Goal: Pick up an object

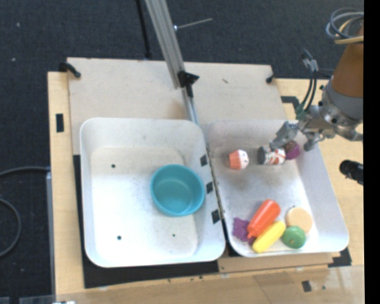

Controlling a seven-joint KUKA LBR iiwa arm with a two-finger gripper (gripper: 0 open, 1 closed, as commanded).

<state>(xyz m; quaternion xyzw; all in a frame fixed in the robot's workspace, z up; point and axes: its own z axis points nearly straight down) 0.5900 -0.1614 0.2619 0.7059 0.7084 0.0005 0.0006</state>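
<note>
Red-and-white can (273, 156) lies roughly crosswise in the right bin (323, 189), beside fingers (284, 135) whose grip seems unreadable.

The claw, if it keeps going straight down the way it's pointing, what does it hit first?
Most likely the small red and white can lying just under the claw, with a purple toy beside it; depth is hard to judge from above.

My bins (101, 144) look like matt white plastic, faintly speckled. The blue bowl (177, 190) seems smooth plastic with a soft sheen. The toy food (269, 223) looks glossy plastic. The bench (139, 84) looks like pale matt wood.
</note>
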